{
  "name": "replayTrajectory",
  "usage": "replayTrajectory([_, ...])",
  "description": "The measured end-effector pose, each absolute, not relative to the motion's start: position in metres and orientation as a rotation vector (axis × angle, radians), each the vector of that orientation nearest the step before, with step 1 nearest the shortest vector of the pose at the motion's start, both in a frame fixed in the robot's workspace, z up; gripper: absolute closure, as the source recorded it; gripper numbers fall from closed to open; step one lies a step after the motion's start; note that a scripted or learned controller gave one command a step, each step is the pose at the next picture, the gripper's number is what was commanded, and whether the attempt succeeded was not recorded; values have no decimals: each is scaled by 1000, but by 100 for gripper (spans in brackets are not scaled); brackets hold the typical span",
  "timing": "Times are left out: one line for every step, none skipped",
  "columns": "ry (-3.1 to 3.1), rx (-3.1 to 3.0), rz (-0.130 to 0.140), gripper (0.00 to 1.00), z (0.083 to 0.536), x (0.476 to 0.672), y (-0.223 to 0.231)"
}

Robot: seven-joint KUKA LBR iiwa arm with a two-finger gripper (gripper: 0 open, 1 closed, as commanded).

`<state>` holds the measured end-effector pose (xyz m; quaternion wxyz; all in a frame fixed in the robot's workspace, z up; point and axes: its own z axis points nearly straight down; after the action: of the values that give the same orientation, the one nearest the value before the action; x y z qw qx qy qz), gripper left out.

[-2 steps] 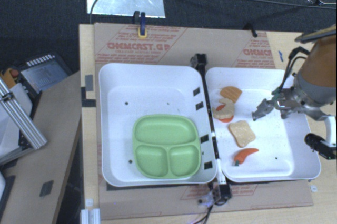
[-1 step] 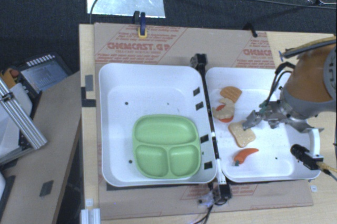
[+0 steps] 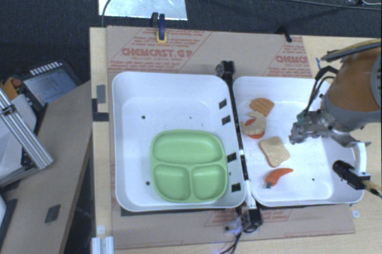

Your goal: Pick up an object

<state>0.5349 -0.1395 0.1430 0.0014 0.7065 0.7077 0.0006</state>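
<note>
Tool [image 3: 298, 130], grip state unreadable, hovers in right bin [image 3: 310, 89] just beside bread slice [image 3: 275, 151], presumably lining up a pick.

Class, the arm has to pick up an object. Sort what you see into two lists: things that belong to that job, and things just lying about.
Belongs to the job:
gripper
slice of bread
orange carrot-like piece
round tan piece
red and white piece
right bin

Just lying about:
green divided plate
left bin
cardboard sheet
blue and yellow clamp
</note>
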Motion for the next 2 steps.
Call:
replayTrajectory([2222,2214,5,100,189,530,-136])
replayTrajectory([2221,2212,6,100,243,532,-136])
